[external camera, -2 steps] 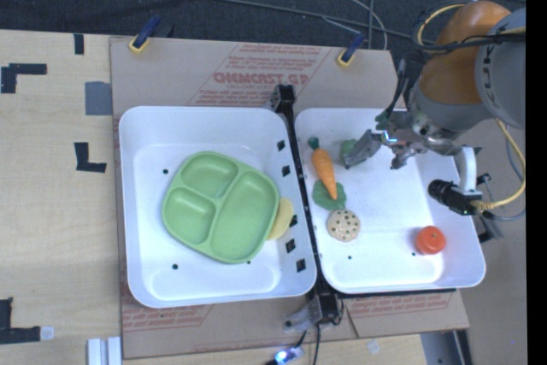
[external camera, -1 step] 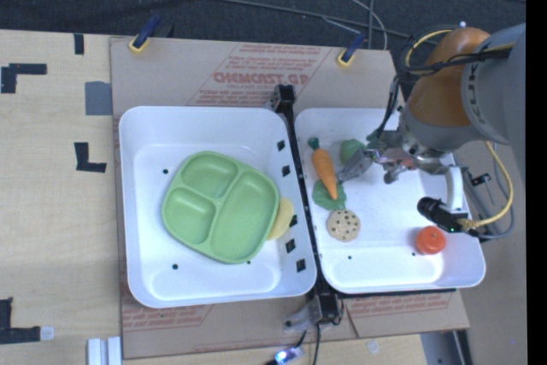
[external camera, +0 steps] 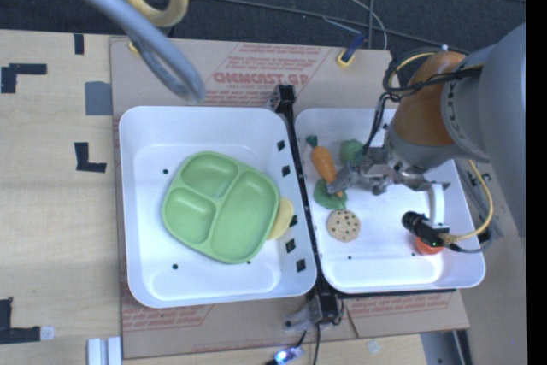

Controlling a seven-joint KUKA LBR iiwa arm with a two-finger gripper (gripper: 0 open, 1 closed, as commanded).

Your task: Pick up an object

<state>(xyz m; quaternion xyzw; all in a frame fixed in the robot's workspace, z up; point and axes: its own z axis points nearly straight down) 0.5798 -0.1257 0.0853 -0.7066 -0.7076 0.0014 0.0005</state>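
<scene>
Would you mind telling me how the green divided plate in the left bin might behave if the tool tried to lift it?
The green divided plate looks like rigid moulded plastic, so probably stiff and light. Its broad, shallow shape offers only the rim to pinch, so it may tilt or slip.

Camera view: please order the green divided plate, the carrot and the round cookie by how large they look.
1. green divided plate, clearly largest.
2 and 3. carrot and cookie look similar; I cannot rank them.
</scene>
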